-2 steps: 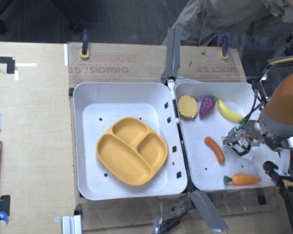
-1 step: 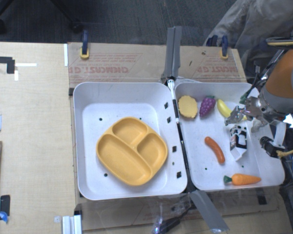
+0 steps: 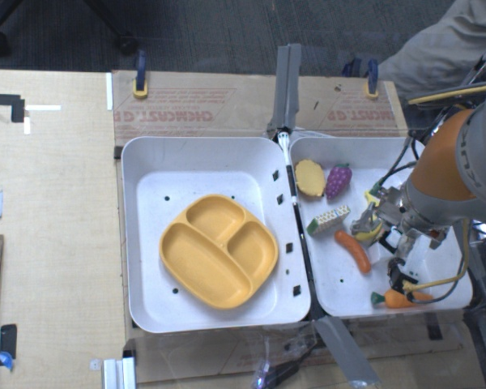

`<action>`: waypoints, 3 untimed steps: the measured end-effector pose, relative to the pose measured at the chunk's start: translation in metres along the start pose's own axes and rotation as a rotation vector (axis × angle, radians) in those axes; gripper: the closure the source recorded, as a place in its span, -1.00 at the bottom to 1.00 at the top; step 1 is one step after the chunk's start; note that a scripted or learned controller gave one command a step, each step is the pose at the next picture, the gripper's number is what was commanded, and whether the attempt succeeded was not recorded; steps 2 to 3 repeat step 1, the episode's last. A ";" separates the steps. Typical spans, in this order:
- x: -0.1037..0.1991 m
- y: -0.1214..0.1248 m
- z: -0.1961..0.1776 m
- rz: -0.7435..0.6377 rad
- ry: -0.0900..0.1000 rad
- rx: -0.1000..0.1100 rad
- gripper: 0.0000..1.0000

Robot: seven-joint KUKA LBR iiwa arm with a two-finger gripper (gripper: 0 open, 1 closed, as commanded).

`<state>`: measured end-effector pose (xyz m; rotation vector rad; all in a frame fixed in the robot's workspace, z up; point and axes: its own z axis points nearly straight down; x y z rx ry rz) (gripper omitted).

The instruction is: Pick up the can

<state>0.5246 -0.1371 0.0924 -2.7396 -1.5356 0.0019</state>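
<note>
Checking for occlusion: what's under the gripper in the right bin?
A banana pokes out beneath the gripper, beside a hot dog. Whatever else lies under the arm is covered; no can visible there.

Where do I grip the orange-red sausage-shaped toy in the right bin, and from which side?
Probably grip the sausage at its middle, coming from straight above and closing across its narrow width. It lies flat on the floor of the right bin, running diagonally from upper left to lower right, so its ends give little to hold.
</note>
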 end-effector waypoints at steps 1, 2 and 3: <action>-0.006 0.073 -0.007 -0.081 -0.001 -0.001 -1.00; -0.006 0.073 -0.007 -0.081 -0.001 -0.001 -1.00; -0.006 0.073 -0.007 -0.081 -0.001 -0.001 -1.00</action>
